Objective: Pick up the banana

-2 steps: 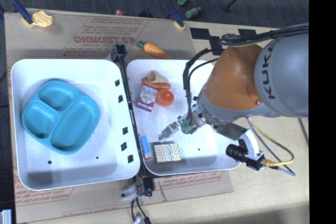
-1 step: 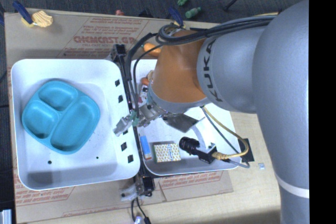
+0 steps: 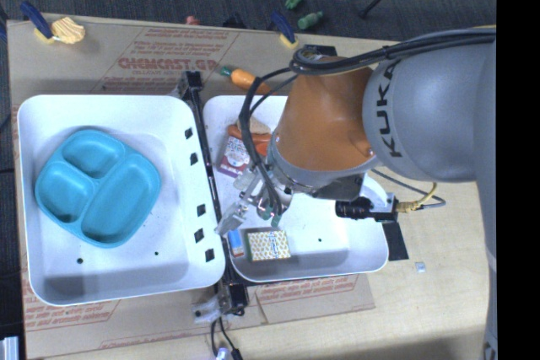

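My gripper (image 3: 251,211) hangs low over the front left part of the right bin (image 3: 371,255), close to the wall between the two bins. The arm's orange band (image 3: 325,126) and grey body cover most of that bin's middle and back. Just in front of the gripper lie a small patterned box (image 3: 268,245) and a small blue item (image 3: 236,243). Behind it sit a reddish packet (image 3: 234,153) and an orange-red piece (image 3: 258,141).
The left bin (image 3: 51,282) holds a blue divided plate (image 3: 97,185). An orange carrot-like toy (image 3: 243,78) lies on the cardboard behind the right bin. Black clips (image 3: 202,164) run along the divider. A cable (image 3: 413,200) trails from the wrist on the right.
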`<action>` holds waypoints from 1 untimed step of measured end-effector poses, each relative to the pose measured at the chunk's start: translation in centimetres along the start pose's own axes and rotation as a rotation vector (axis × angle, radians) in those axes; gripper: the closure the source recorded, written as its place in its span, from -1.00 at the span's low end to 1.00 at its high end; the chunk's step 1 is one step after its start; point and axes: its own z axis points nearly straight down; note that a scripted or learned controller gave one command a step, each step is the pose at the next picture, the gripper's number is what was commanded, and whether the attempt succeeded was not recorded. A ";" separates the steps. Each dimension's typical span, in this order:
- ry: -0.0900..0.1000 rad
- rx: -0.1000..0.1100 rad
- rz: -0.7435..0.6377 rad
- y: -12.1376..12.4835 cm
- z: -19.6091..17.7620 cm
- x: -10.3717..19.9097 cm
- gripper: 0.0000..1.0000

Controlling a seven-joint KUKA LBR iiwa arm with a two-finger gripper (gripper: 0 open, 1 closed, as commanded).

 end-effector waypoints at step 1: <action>0.001 0.000 0.021 5.9 0.0 5.4 -1.00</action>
